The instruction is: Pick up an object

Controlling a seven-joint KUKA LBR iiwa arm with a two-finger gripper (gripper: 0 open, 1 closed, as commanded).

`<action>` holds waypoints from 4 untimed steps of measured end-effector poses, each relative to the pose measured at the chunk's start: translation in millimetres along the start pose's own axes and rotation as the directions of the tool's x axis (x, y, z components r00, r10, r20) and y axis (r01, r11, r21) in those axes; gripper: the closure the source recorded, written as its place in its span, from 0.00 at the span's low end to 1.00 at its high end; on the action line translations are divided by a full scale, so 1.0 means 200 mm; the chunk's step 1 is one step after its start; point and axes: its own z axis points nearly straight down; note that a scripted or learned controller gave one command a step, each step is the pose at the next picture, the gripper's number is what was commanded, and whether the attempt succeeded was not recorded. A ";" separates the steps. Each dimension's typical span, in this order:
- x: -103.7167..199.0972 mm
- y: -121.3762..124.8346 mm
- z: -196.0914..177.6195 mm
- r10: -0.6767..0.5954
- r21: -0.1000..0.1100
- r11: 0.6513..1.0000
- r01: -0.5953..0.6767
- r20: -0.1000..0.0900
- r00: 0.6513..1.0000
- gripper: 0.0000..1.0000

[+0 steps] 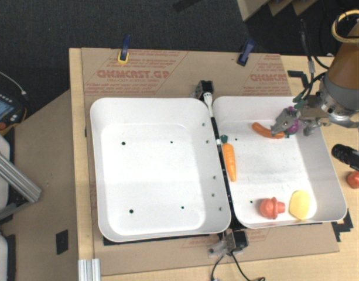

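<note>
The gripper [286, 126] hovers low over a small orange sausage-shaped toy [262, 130] in the right bin [320, 174] (approach step, seemingly); whether its pincer is spread or pinching cannot be told. Next: close squarely, then lift.

Grey arm [343, 101] with an orange band [346, 69], black cables and a grey metal gripper [291, 123].

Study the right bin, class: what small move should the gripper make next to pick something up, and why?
Probably a short descent onto the small orange piece. The gripper sits at that piece's right end, near the right bin's far side, and nothing shows between its fingers. The carrot, red toy and yellow lemon lie farther off.
</note>
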 end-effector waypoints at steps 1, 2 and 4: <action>-0.05 -0.19 0.52 0.002 0.010 1.000 -0.002 -0.003 1.000 0.00; -0.36 -0.43 0.47 0.006 0.003 1.000 -0.006 -0.001 1.000 0.00; -0.36 -0.05 0.47 0.002 0.010 1.000 -0.002 -0.004 1.000 0.00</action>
